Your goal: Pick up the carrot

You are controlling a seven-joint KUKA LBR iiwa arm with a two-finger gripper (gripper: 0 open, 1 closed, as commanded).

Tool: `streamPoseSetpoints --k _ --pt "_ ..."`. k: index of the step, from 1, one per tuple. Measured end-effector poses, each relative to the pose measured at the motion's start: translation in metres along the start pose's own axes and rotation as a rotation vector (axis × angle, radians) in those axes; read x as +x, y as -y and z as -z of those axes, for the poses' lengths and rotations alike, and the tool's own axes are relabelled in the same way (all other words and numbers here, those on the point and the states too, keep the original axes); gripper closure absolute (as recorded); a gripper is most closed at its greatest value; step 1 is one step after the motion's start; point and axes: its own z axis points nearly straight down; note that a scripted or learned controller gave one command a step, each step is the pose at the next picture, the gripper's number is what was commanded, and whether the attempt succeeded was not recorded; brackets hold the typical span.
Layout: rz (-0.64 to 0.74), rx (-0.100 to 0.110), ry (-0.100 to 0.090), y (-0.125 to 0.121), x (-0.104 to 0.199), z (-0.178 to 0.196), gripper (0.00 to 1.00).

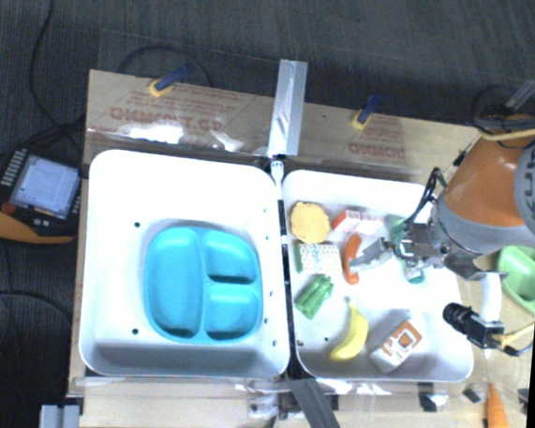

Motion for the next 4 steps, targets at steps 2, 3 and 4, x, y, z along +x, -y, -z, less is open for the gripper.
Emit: streamPoseSetpoints --k 2,3,4 --pt "0.293 -0.002 0.001 0.013 -0.018 0.006 0.00" --pt "0.292 -0.003 0.001 -0.005 -0.026 0.030 0.00" --pt "0.268 -0.001 0.001 0.032 0.001 0.010 0.00"
